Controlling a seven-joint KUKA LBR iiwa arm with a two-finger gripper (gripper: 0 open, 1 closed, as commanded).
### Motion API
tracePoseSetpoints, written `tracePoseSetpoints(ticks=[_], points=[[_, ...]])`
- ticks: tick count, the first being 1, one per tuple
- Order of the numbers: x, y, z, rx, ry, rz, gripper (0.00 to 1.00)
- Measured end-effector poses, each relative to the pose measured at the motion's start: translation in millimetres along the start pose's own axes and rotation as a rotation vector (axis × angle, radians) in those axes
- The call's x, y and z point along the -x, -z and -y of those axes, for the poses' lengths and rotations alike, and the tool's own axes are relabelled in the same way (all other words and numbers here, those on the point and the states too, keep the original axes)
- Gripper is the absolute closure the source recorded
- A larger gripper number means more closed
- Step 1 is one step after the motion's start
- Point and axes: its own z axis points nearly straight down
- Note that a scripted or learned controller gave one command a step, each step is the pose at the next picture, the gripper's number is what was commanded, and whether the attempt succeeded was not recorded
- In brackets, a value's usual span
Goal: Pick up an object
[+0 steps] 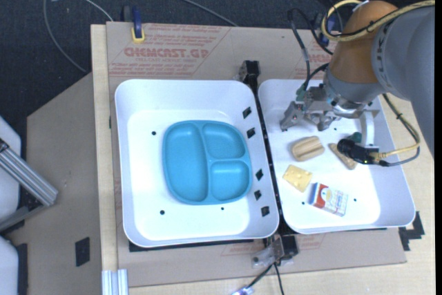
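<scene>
My gripper (304, 122) hovers over the far part of the right bin (394, 204), below the orange band of the arm. Its two fingers stand apart, open, and nothing lies between them. Just nearer the camera than the fingertips lies a tan bread-like roll (307, 147). A yellow cheese wedge (298, 177) rests in front of the roll. A small white box with red and blue print (327, 198) lies to the wedge's right. A brown stick-like item (344, 154) lies right of the roll.
A blue divided plate (207, 161) sits in the middle of the left bin (138, 211). A black ridge with clips (257, 148) separates the bins. A yellow cable (397, 148) loops over the right bin's right side.
</scene>
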Motion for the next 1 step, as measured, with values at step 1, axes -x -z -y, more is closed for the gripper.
tracePoseSetpoints(ticks=[1], points=[[-0.7,-29.8,0.1,0.002,0.000,0.001,0.00]])
